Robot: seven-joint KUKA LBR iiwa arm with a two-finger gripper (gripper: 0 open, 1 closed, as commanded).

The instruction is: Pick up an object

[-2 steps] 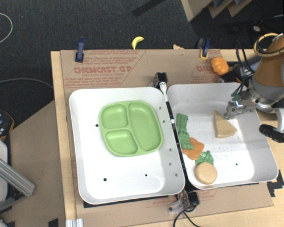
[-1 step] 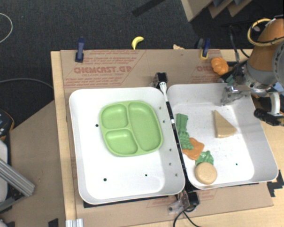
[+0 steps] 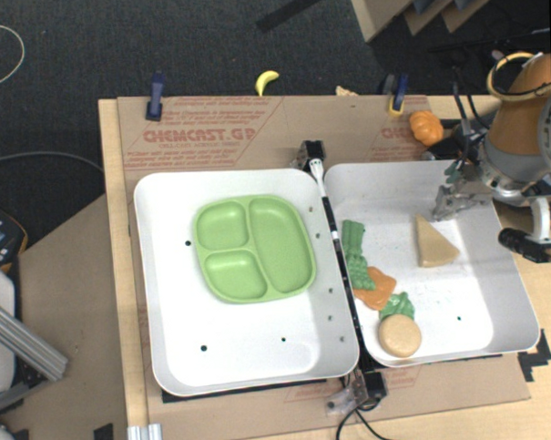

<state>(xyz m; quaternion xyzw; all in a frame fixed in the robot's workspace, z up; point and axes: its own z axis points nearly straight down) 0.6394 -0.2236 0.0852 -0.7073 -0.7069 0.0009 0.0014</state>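
My pincer [image 3: 449, 196] hangs over the right bin's [image 3: 499, 328] far edge — finger state cannot be told. Nearest candidate: the tan wedge [image 3: 435, 244], just below it, flat and apart from the clutter — probably the easiest pick.

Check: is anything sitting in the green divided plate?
No. The green divided plate in the left bin has all three compartments bare.

The pincer [image 3: 450, 200] hangs over the right white bin [image 3: 498, 314], near a tan wedge-shaped block [image 3: 435, 244]. A green three-compartment tray [image 3: 255, 248] lies in the left white bin [image 3: 170, 310].
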